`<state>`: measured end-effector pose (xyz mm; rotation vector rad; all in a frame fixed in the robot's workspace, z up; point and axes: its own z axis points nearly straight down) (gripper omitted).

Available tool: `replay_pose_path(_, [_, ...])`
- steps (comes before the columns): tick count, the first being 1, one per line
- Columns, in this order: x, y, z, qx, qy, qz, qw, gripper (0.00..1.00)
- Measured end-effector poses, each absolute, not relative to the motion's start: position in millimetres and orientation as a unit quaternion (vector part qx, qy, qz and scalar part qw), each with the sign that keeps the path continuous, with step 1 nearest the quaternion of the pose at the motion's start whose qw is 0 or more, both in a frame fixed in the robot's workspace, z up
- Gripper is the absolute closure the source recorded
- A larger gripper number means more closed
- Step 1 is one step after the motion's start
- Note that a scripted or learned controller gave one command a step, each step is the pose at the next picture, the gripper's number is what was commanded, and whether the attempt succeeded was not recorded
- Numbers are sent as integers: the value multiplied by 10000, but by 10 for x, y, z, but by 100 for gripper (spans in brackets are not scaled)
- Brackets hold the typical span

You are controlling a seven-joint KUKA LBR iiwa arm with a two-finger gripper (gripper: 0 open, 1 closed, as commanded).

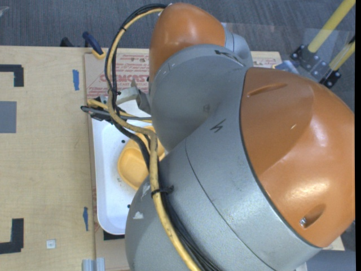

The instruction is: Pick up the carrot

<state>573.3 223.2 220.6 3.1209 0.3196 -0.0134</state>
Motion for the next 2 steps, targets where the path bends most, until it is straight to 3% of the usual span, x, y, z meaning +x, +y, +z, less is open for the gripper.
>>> replay_pose_path(1, [5022, 1985, 1544, 9940, 1094, -64, 13, 0])
replay_pose_path(2, [4893, 2130, 1045, 9861, 1656, 122, 23, 0])
